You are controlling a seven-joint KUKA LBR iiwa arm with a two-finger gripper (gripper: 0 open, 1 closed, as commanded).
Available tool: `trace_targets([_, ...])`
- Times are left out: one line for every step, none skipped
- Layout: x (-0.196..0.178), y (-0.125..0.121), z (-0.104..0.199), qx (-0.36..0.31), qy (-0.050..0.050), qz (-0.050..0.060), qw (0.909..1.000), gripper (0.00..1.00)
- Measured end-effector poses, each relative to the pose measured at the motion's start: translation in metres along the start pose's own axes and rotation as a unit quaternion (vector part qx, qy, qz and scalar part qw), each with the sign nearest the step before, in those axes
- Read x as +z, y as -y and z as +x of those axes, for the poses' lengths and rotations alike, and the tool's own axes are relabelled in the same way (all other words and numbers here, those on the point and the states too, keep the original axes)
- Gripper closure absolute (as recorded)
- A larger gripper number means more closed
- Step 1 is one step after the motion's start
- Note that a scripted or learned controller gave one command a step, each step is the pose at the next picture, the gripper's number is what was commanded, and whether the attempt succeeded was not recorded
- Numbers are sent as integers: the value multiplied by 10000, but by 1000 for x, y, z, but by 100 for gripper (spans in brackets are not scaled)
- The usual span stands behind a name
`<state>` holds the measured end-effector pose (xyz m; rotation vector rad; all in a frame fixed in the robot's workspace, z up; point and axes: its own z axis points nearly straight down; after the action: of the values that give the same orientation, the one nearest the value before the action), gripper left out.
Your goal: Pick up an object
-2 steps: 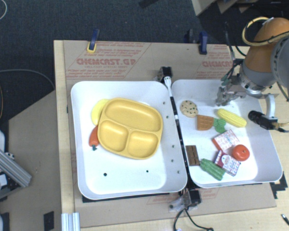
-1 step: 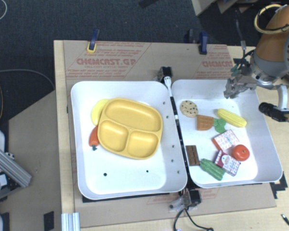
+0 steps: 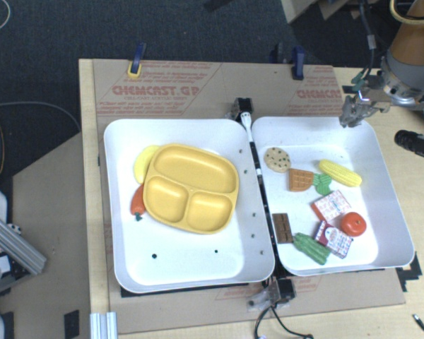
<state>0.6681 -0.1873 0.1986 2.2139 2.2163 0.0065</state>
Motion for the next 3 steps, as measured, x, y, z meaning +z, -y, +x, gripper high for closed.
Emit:
trace_targets([-29, -1, -1, 3, -7, 19, 10000, 100])
trace_targets([-40, 26, 43, -9, -24, 56, 10000, 100])
trace_targets([-48, 49, 86, -14, -28, 58, 10000, 100])
